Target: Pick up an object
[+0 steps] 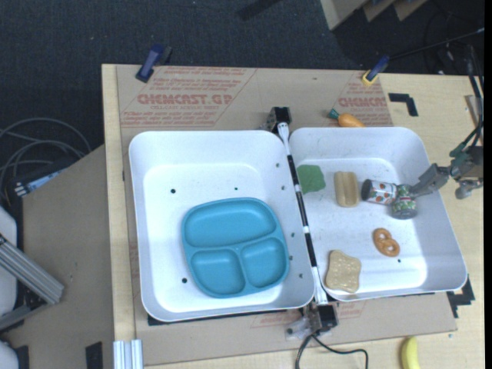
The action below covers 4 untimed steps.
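Note:
The right bin (438,229) holds several small objects. A green block (311,178) lies by its left wall and a tan bar (346,188) lies beside it. A small can (382,192) with a red and white label rests on its side. Nearer the front lie a pretzel (386,242) and a tan cracker-shaped piece (343,271). My gripper (419,187) reaches in over the right rim, its grey tip right at the can's right end. I see nothing lifted off the bin floor.
In the left bin (154,167) lies a blue divided plate (234,246). An orange carrot-like toy (347,119) sits on the board behind the right bin. A yellow object (409,354) lies at the bench's front right.

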### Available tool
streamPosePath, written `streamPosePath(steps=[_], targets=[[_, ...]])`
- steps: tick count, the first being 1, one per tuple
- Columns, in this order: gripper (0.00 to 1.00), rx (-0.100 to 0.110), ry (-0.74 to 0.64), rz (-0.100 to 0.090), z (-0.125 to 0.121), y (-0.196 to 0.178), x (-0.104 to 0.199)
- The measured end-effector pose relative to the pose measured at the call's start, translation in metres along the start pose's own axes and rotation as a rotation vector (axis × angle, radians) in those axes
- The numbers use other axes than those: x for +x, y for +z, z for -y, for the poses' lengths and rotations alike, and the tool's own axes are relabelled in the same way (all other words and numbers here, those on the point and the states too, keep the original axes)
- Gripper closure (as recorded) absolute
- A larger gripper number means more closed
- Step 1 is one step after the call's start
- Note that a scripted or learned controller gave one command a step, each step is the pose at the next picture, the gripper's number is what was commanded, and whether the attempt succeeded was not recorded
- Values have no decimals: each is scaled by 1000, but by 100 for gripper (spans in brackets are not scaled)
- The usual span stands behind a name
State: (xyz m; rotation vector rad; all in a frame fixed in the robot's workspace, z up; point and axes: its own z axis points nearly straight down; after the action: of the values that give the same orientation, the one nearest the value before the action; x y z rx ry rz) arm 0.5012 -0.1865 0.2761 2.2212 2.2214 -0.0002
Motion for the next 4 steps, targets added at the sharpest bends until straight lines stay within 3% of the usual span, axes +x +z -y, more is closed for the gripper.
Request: streamPosePath(steps=[1,2,3,4], targets=[[0,2,-1,-1,-148,85,-23],[0,-3,-1,1,-112,177,-17],[0,-11,-1,-2,-70,186,-16],[0,1,1,-1,-16,192,-1]])
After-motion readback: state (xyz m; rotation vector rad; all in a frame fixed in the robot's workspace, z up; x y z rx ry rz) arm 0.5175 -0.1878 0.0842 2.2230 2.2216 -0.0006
